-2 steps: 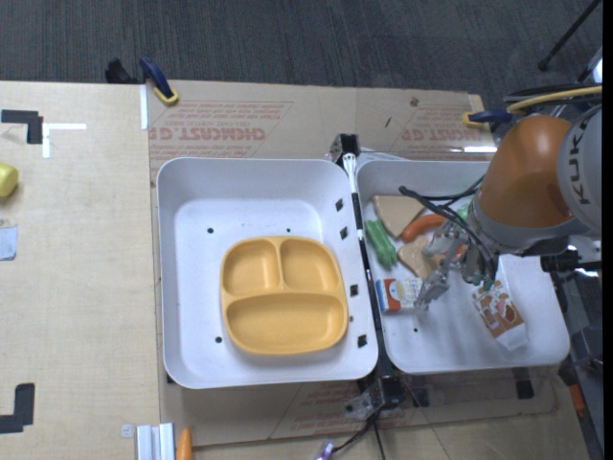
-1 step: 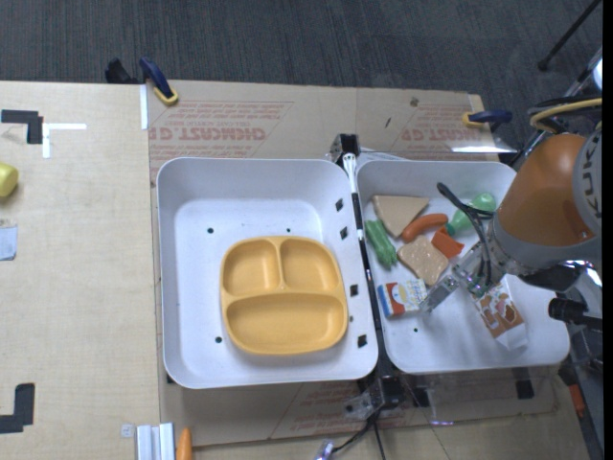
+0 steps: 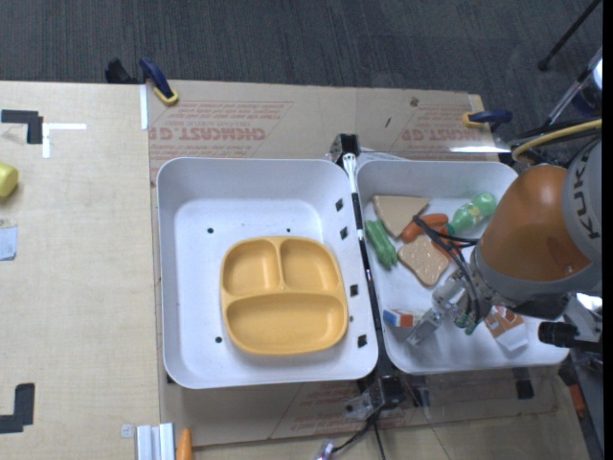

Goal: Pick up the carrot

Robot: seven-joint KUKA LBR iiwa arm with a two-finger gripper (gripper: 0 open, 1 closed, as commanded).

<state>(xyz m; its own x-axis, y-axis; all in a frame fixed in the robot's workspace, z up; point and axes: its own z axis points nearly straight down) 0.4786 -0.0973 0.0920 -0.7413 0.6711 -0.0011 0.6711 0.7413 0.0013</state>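
Observation:
The carrot [image 3: 427, 224] is a small orange piece lying in the far half of the right bin [image 3: 421, 172], between two bread slices and partly crossed by a dark cable. My gripper [image 3: 433, 319] hangs low over the bin's near half, below and slightly right of the carrot, a short gap from it. It points down-left toward a small red, white and blue item [image 3: 397, 318]. I see nothing held in it. The arm's orange band [image 3: 532, 223] covers the bin's right side.
Around the carrot lie a bread wedge [image 3: 397, 211], a bread slice [image 3: 422, 258], a green pickle-like piece [image 3: 381, 241] and a pale green item [image 3: 473, 212]. An orange-and-white packet [image 3: 506, 327] sits by the wrist. The left bin [image 3: 182, 257] holds a yellow divided plate [image 3: 284, 293].

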